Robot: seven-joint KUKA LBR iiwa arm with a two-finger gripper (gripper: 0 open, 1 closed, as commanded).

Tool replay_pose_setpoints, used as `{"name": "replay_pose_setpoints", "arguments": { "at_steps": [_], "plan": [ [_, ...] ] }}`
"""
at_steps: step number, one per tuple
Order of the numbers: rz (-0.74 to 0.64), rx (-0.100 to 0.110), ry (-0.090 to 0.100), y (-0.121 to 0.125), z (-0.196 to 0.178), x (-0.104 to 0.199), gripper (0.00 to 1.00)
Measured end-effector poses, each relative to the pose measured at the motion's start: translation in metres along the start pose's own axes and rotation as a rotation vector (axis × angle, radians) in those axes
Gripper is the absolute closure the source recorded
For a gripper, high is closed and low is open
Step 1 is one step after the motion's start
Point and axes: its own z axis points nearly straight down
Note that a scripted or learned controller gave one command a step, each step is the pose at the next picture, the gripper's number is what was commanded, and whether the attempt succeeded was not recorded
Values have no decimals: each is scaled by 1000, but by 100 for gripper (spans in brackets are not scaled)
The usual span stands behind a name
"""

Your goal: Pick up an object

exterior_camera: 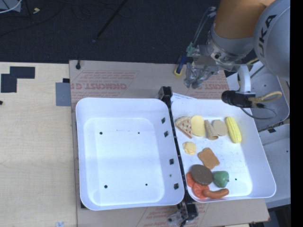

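Pale wood bench (33, 141) w/ cardboard sheet (118, 82); dark carpet floor (94, 22) behind, cables (19, 1) top-left.

Glossy white plastic bins (90, 126) on a matt cardboard sheet (118, 82).

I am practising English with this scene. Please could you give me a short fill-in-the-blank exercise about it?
1. All the toy food lies in the ____ bin.
2. The corn cob is ____ in colour.
3. The gripper hangs above the brown board, beyond the bins' ____ edge.
4. The green pepper lies beside a dark ____ patty.

Missing words: right; yellow; far; brown
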Motion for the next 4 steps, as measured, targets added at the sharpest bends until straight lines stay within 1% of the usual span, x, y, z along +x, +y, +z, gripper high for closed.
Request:
{"name": "replay_pose_setpoints", "arguments": {
  "at_steps": [1,2,3,4],
  "plan": [
    [0,8,1,1,-98,105,100],
    [1,9,1,1,-191,200,100],
    [8,37,-9,-2,-2,235,100],
    [9,18,-3,-12,-46,234,100]
  ]
}}
